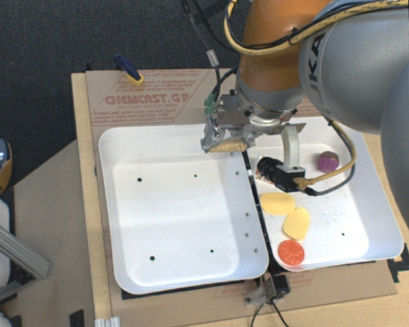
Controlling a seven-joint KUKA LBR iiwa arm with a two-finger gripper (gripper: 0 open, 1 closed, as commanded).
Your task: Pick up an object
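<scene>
**Bench with two white bins: gripper low over a tan piece at the divide**

Brown board with red lettering [146,97] covers the bench, dark floor lies around it, and a blue and yellow clamp [128,69] grips the board's far edge. Two shallow white bins sit on it side by side, rims touching: the left bin [118,218] and the right bin [371,212].

From the right the grey arm [362,48] reaches in, its orange band [279,25] above the wrist. The gripper [222,141] hangs low at the far end of the divide between the bins, on the left bin's side. Directly beneath its tip is a small tan piece [231,147], long and flat, running across toward the shared rim. It looks to be touching the gripper, but from this slant I cannot tell whether the gripper is closed on it or merely over it.

In the right bin, a purple object [327,162] lies near the far side. Closer to the camera and just beside the divide sit two yellow pieces, one [278,203] above the other [297,223], nearly touching. A round orange-red piece [291,252] rests just beside them at the near rim.
</scene>
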